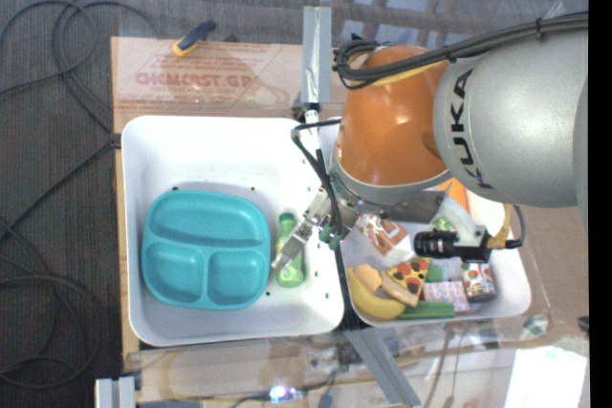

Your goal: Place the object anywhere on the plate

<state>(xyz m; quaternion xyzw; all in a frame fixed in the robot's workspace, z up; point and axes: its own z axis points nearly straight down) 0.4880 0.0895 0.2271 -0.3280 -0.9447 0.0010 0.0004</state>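
the green toy (289, 251) lies in the left white bin (191, 143), just beside the right edge of the teal plate (205, 248) — not on it yet. it looks like a small plastic play-food piece, so i think it is light, hard and a bit slippery. it is long and thin, so the best hold is across its narrow middle.

the gripper (295, 248) is right over the toy, close to the plate's right side. i cannot tell how its tips stand, or if it has the toy.

the plate has three shallow parts with smooth, low walls. beyond the toy from the plate, the right bin (512, 296) holds a banana (371, 293), a pizza slice (406, 279) and other toys.
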